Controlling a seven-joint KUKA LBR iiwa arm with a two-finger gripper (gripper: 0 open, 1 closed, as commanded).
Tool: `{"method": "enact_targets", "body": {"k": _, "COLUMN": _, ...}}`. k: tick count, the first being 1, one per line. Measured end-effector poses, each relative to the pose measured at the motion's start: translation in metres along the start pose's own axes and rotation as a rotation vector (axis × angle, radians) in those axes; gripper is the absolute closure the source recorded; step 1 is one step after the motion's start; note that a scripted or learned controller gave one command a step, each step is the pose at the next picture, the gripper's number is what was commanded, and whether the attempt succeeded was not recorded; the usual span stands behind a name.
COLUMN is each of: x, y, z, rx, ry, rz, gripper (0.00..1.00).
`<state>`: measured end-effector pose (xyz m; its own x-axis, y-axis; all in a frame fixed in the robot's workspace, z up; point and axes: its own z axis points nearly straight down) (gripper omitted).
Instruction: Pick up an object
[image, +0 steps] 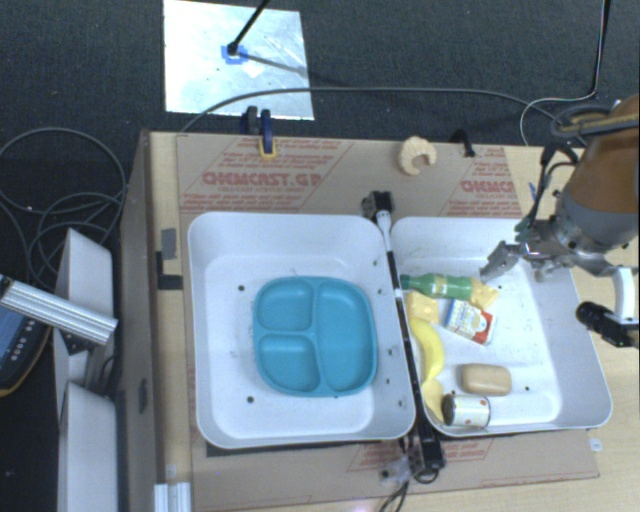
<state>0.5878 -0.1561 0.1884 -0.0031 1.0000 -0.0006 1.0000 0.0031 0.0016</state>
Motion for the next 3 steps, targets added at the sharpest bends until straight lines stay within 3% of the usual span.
{"method": "enact_targets", "body": {"k": 1, "x": 0.065, "y": -0.018, "z": 0.058, "rx": 0.002, "ry": 0.001, "rz": -0.001, "gripper": 0.0}}
{"method": "enact_targets", "body": {"k": 2, "x": 0.02, "y": -0.01, "z": 0.104, "rx": 0.001, "ry": -0.001, "rz": 0.002, "gripper": 0.0}}
{"method": "enact_targets", "body": {"k": 3, "x": -0.031, "y": 0.075, "z": 0.016, "rx": -0.004, "ry": -0.002, "rz": -0.001, "gripper": 0.0}}
